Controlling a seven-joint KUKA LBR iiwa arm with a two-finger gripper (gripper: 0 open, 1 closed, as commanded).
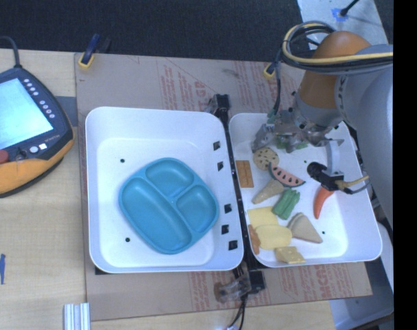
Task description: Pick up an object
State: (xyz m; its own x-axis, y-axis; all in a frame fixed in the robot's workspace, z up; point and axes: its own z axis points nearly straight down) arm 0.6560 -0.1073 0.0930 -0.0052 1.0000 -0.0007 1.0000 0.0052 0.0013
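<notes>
Because the task names no particular object, the likeliest target is the round lattice-topped cookie [265, 158], which lies at the far left of the right bin [363, 249], just below the gripper [285, 137]. The gripper hangs low over that far end of the bin, close above the cookie, and whether its jaws are wide or narrow cannot be told from this slanted view; nothing can be seen held in it. Just near of the cookie sit a watermelon slice [289, 177] and a green piece [286, 203], with yellow cheese-like pieces [272, 236] crowded nearer still, so a descent here risks nudging neighbours. To the right lies a red chili [321, 201]. The left bin [102, 126] holds a blue divided plate [168, 205], well apart.
</notes>
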